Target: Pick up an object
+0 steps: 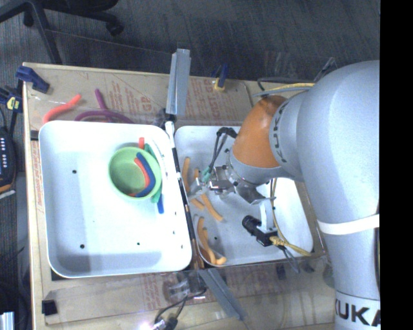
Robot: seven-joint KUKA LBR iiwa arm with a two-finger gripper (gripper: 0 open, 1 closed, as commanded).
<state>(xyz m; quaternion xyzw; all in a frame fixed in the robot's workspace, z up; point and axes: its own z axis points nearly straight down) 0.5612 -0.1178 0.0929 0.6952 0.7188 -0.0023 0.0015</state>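
Orange curved pieces lie in the right bin just beside the gripper; I cannot tell how it stands.

Dark grey carpeted floor fills the top of the frame, with black wheeled chair legs at upper left. Below it lies a pale brown, scuffed wooden benchtop, evenly lit.

The arm bears the black letters "KUKA" low on its grey base
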